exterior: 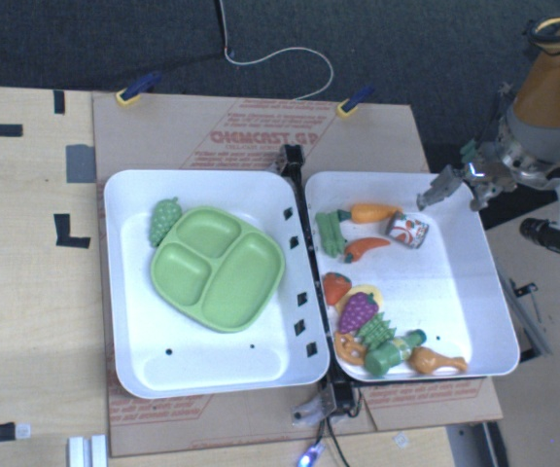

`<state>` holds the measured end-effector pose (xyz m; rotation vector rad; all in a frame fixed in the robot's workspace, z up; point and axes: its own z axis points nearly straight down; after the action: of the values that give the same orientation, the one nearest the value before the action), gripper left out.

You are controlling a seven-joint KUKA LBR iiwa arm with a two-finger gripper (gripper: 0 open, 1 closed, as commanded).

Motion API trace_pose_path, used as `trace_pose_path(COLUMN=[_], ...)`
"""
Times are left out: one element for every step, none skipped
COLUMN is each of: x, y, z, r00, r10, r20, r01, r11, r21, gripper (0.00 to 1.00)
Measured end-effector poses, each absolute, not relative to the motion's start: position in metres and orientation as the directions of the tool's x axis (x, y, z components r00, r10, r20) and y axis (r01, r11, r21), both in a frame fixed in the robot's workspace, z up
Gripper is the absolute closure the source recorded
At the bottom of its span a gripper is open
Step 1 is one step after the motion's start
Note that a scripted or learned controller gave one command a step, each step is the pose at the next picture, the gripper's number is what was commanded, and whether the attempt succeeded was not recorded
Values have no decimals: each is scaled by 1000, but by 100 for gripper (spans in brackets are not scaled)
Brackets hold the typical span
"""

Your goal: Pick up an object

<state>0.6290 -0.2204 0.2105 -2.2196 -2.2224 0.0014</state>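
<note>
Wooden bench (27, 290) under cardboard sheet, left bin (134, 358) carrying green divided plate (219, 270) at centre, right bin (474, 290) with toy food along its left edge and front corner, small can (407, 230) near rear edge, gripper (460, 185) above rear right rim, finger spread indiscernible, nothing visibly held.

End effector (455, 185) above right bin (474, 290), green tray (219, 270) in left bin (129, 261)

light: even, bright | shadows: faint | focus: slightly soft | glare: mild
</note>
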Motion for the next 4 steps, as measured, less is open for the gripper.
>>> trace_pose_path(x=[572,536,497,499], y=[-104,4,8,8], z=[346,462,540,545], r00=[-13,-15,-5,-4], r10=[1000,1000,1000,1000], r20=[3,3,1,-2], r01=[1000,1000,1000,1000], r11=[13,15,5,4], r21=[12,13,8,0], gripper=[0,0,0,100])
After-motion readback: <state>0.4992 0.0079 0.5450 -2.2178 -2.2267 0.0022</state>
